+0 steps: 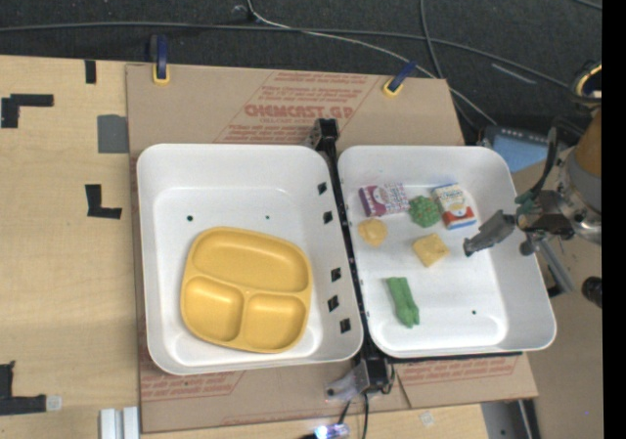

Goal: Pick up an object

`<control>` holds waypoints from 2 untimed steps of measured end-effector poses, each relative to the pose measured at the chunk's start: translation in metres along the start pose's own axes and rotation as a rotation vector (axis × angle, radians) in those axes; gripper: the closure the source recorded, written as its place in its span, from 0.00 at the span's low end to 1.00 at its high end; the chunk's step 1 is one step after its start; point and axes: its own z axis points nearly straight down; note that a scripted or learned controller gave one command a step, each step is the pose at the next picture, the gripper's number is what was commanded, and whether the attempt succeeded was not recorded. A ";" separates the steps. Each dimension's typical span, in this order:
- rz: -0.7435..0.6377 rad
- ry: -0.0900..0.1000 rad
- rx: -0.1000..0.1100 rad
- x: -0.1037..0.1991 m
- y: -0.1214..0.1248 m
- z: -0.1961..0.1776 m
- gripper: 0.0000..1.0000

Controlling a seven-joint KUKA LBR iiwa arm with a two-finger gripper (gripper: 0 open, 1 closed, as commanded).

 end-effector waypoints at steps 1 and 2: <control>-0.004 -0.003 -0.011 0.000 0.002 -0.006 0.00; -0.003 -0.002 -0.007 -0.008 0.002 0.041 0.00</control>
